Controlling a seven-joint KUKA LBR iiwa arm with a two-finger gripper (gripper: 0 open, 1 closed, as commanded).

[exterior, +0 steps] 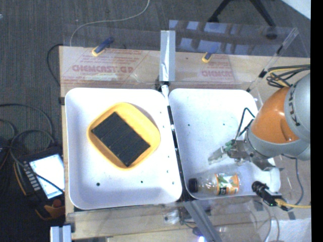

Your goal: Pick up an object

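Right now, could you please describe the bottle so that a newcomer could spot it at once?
Look in the right-hand white bin, along its near edge. The bottle lies there on its side, clear plastic with a dark cap and an orange-and-green label, just below the gripper.

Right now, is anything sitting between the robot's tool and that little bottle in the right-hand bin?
Nothing visible does. The tool hangs above the right bin, and the bottle lies on its side by the near wall, with bare bin floor between them.
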